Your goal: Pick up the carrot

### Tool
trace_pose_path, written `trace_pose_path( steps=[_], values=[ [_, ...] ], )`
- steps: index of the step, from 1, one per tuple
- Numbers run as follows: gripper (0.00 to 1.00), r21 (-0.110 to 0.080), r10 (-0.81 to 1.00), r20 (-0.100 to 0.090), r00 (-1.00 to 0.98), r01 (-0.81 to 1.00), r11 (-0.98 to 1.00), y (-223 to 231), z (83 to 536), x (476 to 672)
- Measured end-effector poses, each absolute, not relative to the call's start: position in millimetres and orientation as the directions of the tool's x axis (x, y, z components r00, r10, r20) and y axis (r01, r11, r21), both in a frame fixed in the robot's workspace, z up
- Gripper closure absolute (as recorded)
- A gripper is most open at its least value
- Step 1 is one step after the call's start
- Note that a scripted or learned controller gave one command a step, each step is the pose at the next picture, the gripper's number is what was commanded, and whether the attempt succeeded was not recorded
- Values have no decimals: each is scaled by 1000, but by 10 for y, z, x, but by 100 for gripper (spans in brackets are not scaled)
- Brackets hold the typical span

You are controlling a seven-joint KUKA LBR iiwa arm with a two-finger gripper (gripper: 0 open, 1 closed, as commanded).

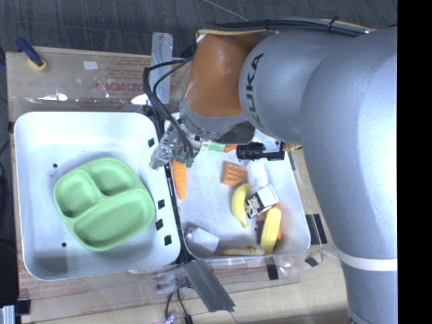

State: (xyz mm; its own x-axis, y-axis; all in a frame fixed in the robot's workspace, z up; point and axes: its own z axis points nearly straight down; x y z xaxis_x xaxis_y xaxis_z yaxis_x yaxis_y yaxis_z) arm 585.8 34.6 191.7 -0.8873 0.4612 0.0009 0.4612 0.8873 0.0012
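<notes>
The carrot [179, 181] is a short orange cone that lies along the left wall of the right bin [297, 201], with its thin end pointing toward the near side. My gripper [173, 158] hangs from the orange-banded wrist right over the carrot's thick upper end. Its metal fingers [161, 156] stand on either side of that end and look shut on it. The carrot's top is partly hidden under the gripper. I cannot tell whether the carrot is lifted off the bin floor.
In the right bin lie an orange waffle-like piece [233, 174], a banana [239, 204], a small white and black box [260, 200], a yellow item [271, 227] and a grey block [201, 238]. A green divided plate [104, 201] sits in the left bin [34, 147].
</notes>
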Motion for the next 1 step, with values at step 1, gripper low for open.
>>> trace_pose_path(
  steps=[1],
  values=[
    [100, 1, 519, 1, -855, 519, 855, 986, 1919, 6019]
  ],
)
